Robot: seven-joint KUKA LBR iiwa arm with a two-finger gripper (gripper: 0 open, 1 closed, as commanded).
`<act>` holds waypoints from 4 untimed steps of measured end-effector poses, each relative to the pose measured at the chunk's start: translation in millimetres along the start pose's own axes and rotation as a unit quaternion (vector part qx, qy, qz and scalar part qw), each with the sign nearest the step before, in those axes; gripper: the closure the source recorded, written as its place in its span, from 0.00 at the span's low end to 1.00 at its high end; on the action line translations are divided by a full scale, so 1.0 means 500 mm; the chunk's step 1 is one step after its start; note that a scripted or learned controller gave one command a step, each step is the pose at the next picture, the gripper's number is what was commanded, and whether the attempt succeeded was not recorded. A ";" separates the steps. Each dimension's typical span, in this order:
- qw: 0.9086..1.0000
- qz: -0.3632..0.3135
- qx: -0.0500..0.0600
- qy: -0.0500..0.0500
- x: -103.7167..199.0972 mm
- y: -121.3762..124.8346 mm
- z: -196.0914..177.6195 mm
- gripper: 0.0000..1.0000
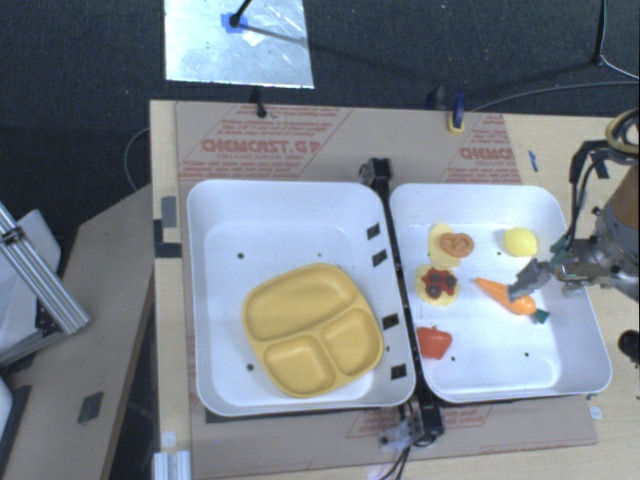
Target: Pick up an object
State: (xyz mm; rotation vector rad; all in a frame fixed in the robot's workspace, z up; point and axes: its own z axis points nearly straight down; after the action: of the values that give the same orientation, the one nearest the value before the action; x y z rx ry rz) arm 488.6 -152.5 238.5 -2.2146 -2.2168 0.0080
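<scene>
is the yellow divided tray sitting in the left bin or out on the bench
In the left bin. The yellow divided tray lies flat on that bin's floor, toward its front, with white floor showing all around it.

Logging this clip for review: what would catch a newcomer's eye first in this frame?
The yellow three-compartment tray dominates the left bin. In the right bin lies a scatter of small toy foods: an orange carrot, a yellow lemon, a red pepper and two small pastry-like pieces. The gripper, reaching in from the right, sits right at the carrot's thick end.
</scene>
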 end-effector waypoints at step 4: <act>1.000 0.001 -0.006 -0.001 -0.014 0.018 0.310 0.00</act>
State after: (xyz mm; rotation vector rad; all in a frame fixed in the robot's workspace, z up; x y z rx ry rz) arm 496.2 -159.3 83.6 -2.2237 -2.2223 -0.0023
